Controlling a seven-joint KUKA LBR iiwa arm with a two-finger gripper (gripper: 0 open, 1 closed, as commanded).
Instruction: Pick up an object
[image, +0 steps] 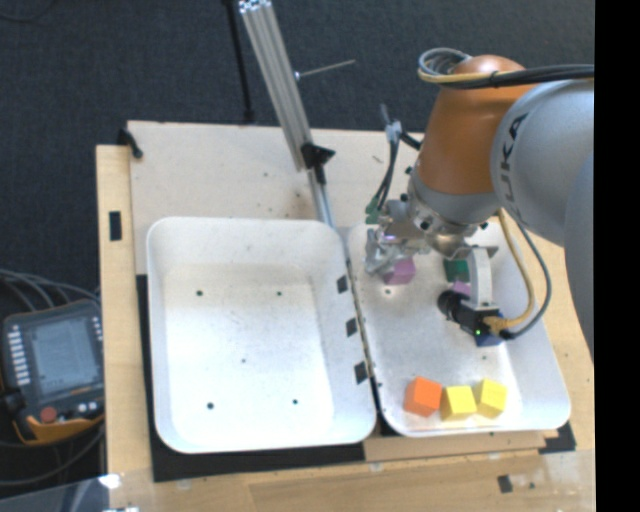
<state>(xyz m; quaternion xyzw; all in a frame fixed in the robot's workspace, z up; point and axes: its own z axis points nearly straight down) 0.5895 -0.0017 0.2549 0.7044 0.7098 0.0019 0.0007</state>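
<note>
While the gripper (383, 258) is hanging close over a purple object (402, 271) in the right-hand bin (540, 400); whether it is gripping anything, I cannot tell.

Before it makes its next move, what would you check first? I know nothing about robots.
1. Tool is over the right bin, where the things lie: ok.
2. A target is within easy reach: ok, the pink object sits right at the tool.
3. The tool already has hold of the pink object: cannot tell.
4. There is room between the tool and the bin's left wall: cannot tell; it looks tight.
5. Other things are out of the way: ok, the orange block lies at the bin's near edge, well apart from the tool.
</note>
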